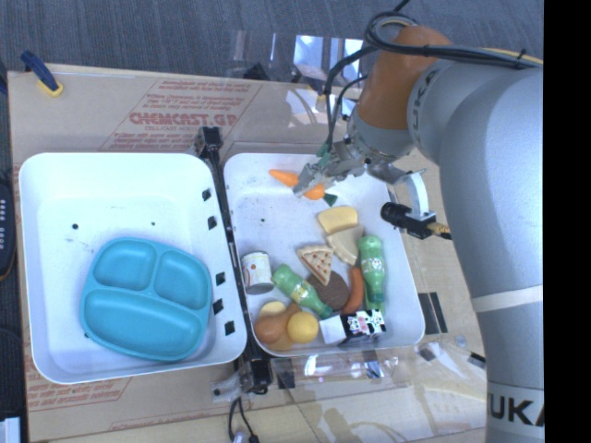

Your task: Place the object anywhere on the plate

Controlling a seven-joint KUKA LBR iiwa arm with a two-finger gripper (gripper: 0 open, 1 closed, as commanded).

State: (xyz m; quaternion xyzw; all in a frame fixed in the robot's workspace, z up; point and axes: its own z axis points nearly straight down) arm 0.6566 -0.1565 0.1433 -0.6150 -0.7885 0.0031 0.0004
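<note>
Nearest, food toys crowd the right bin's [242, 212] front corner. In the left bin [55, 192] lies the blue plate [148, 295], well apart from the arm. Farther back in the right bin, the gripper [312, 181] hangs low over an orange carrot [297, 183]; its long axis runs left-right, narrow tip pointing left. Whether the claw grips it cannot be told.

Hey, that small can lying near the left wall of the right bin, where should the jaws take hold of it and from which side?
Probably from straight above. The small can lies on its side, one round end facing the camera, label wrapped around the body. Grip across the curved body mid-length. The bin's left wall is close, and a green bottle lies just right of it, so set the jaws along the free direction.
</note>
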